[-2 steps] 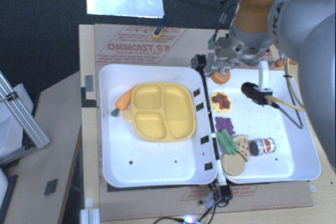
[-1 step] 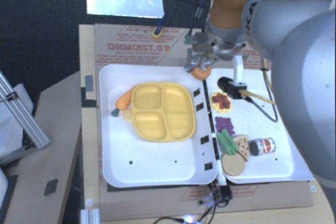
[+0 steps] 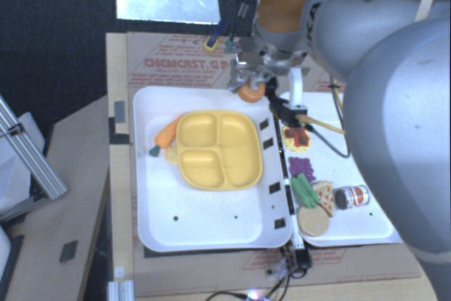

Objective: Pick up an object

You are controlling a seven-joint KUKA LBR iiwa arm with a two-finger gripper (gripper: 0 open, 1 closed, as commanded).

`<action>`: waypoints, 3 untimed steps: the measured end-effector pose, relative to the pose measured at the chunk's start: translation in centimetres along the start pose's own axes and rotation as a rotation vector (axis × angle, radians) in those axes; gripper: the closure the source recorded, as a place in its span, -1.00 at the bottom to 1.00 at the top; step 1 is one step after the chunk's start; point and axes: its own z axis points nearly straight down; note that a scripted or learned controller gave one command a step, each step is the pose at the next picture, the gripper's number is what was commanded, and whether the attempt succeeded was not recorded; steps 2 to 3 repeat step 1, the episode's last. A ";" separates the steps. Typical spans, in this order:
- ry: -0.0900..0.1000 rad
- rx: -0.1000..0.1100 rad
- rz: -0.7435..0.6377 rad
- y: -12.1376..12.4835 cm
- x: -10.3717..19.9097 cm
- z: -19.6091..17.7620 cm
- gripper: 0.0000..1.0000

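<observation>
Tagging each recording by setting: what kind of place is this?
Likely a robotics lab bench set up for grasping trials: two white bins on cardboard, toy food such as a carrot and a yellow divided plate, and a grey arm overhead.

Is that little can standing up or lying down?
Lying down: the can rests on its side in the right bin, its round end facing the camera.

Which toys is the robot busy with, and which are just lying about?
Busy with: gripper; orange toy right under it.

Lying about: yellow plate, carrot, grapes, green toy, can, cookie.
</observation>
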 end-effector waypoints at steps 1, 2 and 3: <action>-0.001 0.003 0.003 -1.0 0.4 1.1 1.00; -0.001 0.003 0.003 -1.0 0.4 1.1 1.00; -0.001 0.003 0.003 -1.0 0.4 1.1 1.00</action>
